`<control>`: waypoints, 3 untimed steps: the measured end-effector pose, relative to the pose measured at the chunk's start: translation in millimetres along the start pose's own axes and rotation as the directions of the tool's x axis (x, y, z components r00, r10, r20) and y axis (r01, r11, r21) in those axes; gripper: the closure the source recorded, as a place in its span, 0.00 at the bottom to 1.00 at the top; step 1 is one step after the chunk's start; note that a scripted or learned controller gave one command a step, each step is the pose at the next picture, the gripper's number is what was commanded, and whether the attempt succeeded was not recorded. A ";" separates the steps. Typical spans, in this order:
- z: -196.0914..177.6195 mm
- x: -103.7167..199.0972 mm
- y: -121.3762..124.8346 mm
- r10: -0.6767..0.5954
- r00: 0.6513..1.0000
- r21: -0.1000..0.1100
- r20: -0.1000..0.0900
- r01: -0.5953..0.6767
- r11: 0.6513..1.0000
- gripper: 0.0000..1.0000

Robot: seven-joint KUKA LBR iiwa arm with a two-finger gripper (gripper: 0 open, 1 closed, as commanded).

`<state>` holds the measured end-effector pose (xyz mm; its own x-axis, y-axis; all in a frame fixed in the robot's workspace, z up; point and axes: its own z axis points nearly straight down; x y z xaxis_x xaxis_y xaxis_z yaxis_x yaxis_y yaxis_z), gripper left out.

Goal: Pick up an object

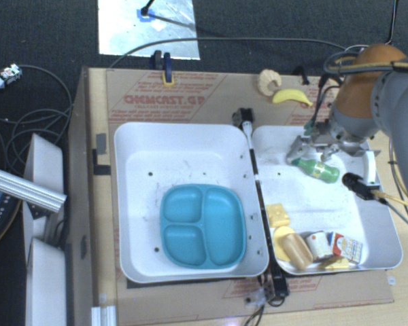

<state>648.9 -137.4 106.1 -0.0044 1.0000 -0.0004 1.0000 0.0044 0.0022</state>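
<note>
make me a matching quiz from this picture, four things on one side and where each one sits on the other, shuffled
Things:
1. blue divided plate
2. green bottle
3. banana
4. yellow cheese wedge

Places:
A. on the board beyond the bins
B. right bin, far end, under the end effector
C. left bin
D. right bin, against the wall shared with the left bin

Pairs: 1-C, 2-B, 3-A, 4-D
</note>
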 end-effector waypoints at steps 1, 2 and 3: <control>0.0 -0.1 0.0 0.000 1.000 0.000 0.000 0.000 1.000 0.00; 0.0 -0.1 0.0 0.000 1.000 0.000 0.000 0.000 1.000 0.00; 0.0 -0.1 0.0 0.000 1.000 0.000 0.000 0.000 1.000 0.00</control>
<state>648.9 -137.5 106.1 -0.0044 1.0000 -0.0007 1.0000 0.0044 0.0022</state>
